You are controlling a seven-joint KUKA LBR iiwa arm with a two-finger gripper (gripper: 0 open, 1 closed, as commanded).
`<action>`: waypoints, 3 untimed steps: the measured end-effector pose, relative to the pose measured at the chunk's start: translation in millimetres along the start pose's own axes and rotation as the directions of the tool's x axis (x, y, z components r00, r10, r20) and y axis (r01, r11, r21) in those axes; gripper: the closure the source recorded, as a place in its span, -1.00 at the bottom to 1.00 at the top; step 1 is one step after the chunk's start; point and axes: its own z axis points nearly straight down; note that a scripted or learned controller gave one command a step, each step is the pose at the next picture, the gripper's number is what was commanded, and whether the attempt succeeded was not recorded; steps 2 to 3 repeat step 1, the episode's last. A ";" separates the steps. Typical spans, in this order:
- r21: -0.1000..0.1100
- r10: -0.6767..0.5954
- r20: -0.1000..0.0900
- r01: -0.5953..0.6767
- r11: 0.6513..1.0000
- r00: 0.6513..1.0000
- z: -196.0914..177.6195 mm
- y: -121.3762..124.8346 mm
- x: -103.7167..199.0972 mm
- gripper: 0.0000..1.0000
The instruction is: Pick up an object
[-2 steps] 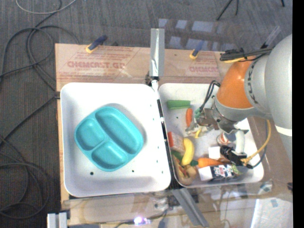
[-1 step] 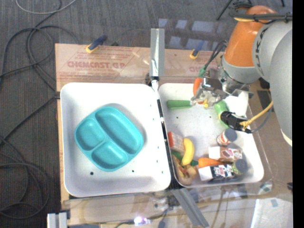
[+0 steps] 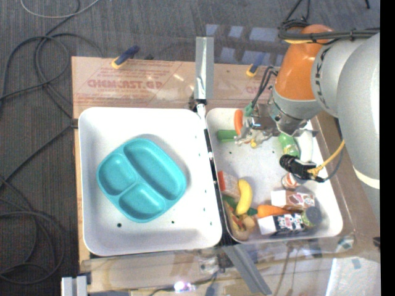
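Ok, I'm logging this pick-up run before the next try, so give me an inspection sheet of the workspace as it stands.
Surface: bench bearing two white bins side by side.
Job's things: right bin holds a banana, two carrots, small food boxes and other small items, mostly along its near end.
Clutter: left bin holds a teal divided plate.
Grippers: claw low over the right bin's far end, near the carrot; its state is unclear.
Cables: black cables on the floor at left; yellow cable by the arm.
Surroundings: dark carpet.
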 end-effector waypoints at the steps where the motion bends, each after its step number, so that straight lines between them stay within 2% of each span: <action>1: 0.009 -0.001 0.002 0.001 1.000 1.000 -3.9 -0.5 -0.3 1.00; 3: 0.009 -0.001 0.002 0.001 1.000 1.000 -3.9 -0.5 -0.3 1.00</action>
